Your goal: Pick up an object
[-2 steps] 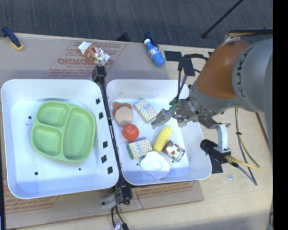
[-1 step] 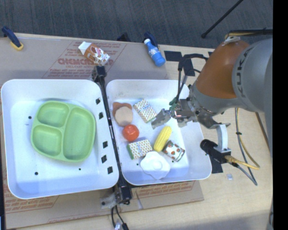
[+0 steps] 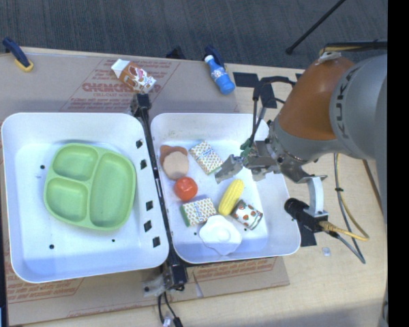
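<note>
Gripper [image 3: 230, 169] hangs low over the right bin [image 3: 276, 247], just above the corn [image 3: 231, 195]; nothing sits between its fingers, and I cannot tell how wide they stand. This looks like the approach step. Next it would need to drop squarely onto one item. Corn is a ridged, rounded yellow cob; beside it lie a smooth red tomato [image 3: 185, 188], a small patterned can [image 3: 247, 214], two printed cartons and a glossy white lump [image 3: 220, 234]. A green divided plate [image 3: 90, 188] fills the left bin.

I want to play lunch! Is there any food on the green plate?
Empty. The green plate lies flat in the left bin, and all three of its sections show bare green. The toy food sits in the right bin.
</note>
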`<act>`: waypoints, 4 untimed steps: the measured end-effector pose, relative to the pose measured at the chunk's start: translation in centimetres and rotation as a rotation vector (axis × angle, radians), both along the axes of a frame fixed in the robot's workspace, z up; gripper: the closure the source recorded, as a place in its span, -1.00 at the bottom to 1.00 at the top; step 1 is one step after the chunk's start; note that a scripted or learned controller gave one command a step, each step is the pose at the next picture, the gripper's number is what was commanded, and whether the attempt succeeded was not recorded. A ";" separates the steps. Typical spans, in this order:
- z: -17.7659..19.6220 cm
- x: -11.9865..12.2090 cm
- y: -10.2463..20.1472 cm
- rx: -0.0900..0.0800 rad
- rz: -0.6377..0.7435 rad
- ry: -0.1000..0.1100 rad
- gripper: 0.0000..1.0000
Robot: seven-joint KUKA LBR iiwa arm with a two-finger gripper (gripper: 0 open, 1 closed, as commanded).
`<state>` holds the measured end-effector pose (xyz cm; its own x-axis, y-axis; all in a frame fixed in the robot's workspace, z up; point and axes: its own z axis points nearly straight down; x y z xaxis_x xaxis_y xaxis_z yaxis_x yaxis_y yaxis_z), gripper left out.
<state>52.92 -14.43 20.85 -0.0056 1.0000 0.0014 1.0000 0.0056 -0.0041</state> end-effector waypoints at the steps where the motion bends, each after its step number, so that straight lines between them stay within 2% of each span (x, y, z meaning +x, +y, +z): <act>1: 0.0 0.0 0.0 0.000 0.000 0.000 -1.00; 2: -11.7 2.5 -5.4 -0.002 0.001 0.000 -1.00; 3: -10.7 2.5 -5.4 -0.002 0.006 0.001 1.00; 4: 0.7 0.7 0.9 -0.001 0.001 -0.004 1.00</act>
